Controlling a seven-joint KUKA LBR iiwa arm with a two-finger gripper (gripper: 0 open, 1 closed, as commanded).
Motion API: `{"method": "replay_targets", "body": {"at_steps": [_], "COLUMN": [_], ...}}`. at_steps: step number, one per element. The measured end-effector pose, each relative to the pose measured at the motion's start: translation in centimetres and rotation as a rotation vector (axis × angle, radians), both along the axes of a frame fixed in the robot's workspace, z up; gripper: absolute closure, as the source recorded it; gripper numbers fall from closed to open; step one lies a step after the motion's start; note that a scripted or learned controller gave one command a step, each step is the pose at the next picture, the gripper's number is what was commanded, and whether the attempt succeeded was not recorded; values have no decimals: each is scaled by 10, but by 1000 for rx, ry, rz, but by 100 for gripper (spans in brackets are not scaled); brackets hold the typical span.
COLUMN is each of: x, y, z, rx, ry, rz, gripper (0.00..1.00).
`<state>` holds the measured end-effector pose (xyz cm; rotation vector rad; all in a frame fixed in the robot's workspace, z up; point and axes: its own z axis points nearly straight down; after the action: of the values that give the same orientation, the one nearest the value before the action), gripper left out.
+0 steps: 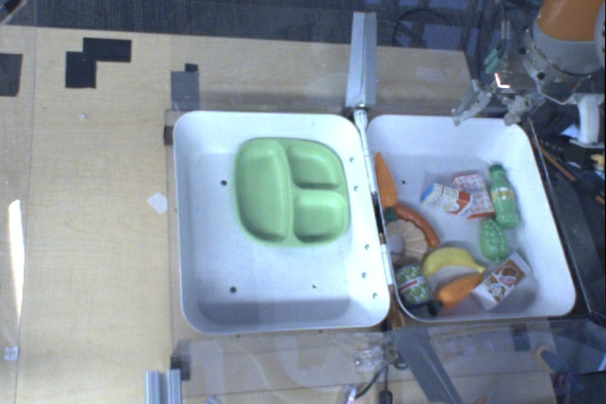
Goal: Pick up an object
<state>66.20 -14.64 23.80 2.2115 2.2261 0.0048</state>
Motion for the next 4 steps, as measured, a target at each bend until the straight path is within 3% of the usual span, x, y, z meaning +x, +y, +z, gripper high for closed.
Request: {"method": "replay_targets", "body": {"at_steps": [1, 2, 3, 4], "x": [-9, -47, -41, -38], "y": [-29, -41, -27, -26], "z": [-75, -138, -149, -137], "rx": [-1, 5, -1, -1], "ry": [2, -12, -5, -12], "rz": [-58, -6, 33, 35], "gripper": [0, 0, 0, 100]}}
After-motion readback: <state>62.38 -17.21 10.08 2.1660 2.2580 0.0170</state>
